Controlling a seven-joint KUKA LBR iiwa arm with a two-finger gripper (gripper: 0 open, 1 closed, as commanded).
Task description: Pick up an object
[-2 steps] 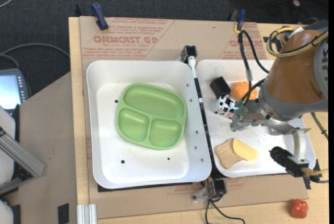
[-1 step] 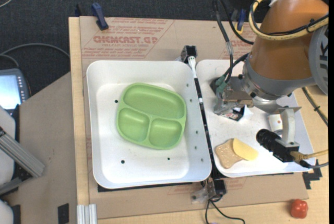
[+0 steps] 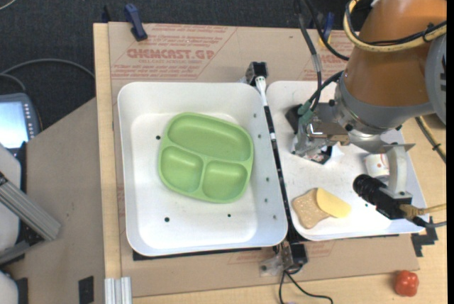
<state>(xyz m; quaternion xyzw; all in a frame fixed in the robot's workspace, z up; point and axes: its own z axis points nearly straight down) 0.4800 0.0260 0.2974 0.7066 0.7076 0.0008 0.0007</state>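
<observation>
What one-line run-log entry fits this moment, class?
gripper: above right bin | bread slice: right bin, not held | green plate: left bin

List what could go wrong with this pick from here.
1. The gripper hangs over the far left part of the right shallow white bin, apart from the tan bread-slice toy and the yellow wedge toy near its front; closing there would likely grab nothing.
2. The yellow wedge overlaps the bread slice, so a grab may slip or drag both.
</observation>
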